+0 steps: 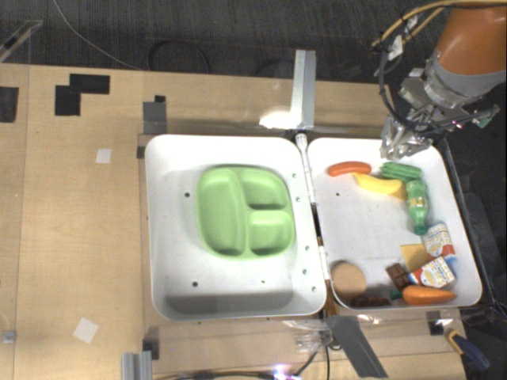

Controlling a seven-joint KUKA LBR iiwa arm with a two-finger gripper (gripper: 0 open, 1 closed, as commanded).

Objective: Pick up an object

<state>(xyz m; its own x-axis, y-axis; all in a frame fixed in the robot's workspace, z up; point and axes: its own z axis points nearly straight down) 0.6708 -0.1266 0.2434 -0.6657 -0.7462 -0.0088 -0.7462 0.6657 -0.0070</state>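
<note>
Camera view: we look down at a slant on a wooden counter [71, 236] bearing two white bins.
Left bin [170, 283]: one green sectioned tray [242, 210], lying flat at the middle.
Right bin [356, 228]: we count one red sausage [349, 169], one banana [378, 184], one green vegetable [401, 171], one green bottle [417, 204], two small cartons [437, 256], one yellow wedge [412, 253], one brown disc [348, 276], one dark chocolate piece [398, 275] and one carrot [428, 294].
Gripper [400, 143]: over the far right corner of the right bin, its fingers [391, 147] pointing down; they appear close together, nothing visible between them.
Nearest object: the green vegetable lies just in front of the fingers, toward the camera, its long axis running left to right across the view.
Next nearest: the banana, beside the vegetable and slightly to its left, long axis likewise left to right.
Judgement: no object is picked up yet; we judge a short drop toward the vegetable would call for the fingers to close across its narrow width.
</note>
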